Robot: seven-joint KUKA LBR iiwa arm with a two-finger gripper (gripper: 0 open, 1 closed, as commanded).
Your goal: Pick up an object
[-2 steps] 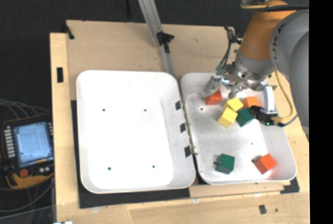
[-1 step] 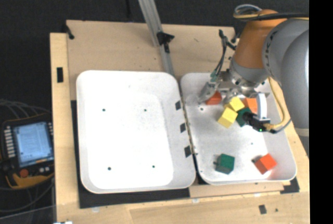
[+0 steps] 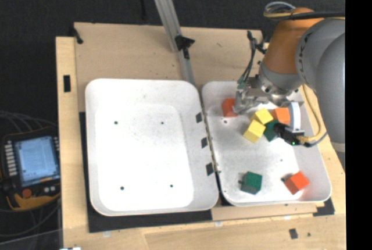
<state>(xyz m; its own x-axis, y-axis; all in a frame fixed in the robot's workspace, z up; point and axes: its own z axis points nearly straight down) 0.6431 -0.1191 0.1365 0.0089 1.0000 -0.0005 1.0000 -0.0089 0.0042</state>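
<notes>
The right bin (image 3: 232, 196) holds several small blocks. An orange-red block (image 3: 228, 107) lies near its far left corner. Two yellow blocks (image 3: 263, 116) (image 3: 253, 132), a dark green block (image 3: 271, 132) and an orange block (image 3: 282, 114) crowd together under the wrist. Nearer the front lie a green block (image 3: 251, 182) and an orange block (image 3: 295, 182). My gripper (image 3: 245, 100) hangs low over the bin's far part, just right of the orange-red block and above the yellow cluster. The wrist hides its tips.
The left bin (image 3: 99, 127) sits beside the right one, with small black clips (image 3: 204, 142) along their shared edge. A slanted metal post (image 3: 168, 16) rises behind the bins. A handheld pendant (image 3: 32, 164) lies off the bench's left side.
</notes>
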